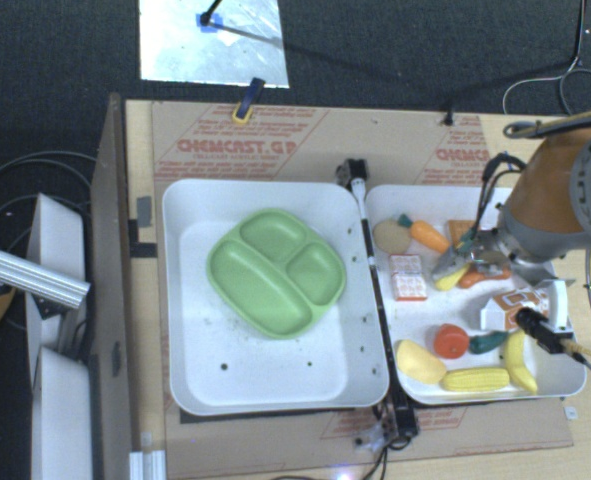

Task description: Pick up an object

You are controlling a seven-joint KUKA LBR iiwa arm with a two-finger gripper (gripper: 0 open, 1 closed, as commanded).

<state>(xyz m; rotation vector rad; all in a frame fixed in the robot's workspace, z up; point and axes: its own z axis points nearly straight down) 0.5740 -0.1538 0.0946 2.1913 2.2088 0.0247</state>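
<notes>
My gripper point(462, 264) is low in the right bin point(395, 313), at the end of the grey arm with the orange band point(555, 183). It hangs over a small yellow piece point(446, 281) and an orange piece point(472, 279), touching or nearly touching them. Just to its upper left lie a carrot point(428, 234) and a beige potato-like item point(390, 235). A small red-and-white box point(408, 277) lies to its left. Nothing is visibly lifted.
Along the right bin's front lie a red tomato point(451, 341), a yellow lemon shape point(420, 362), a corn cob point(475, 379), a banana point(520, 361) and a green piece point(489, 342). A green divided plate point(275, 271) lies in the left bin point(200, 368).
</notes>
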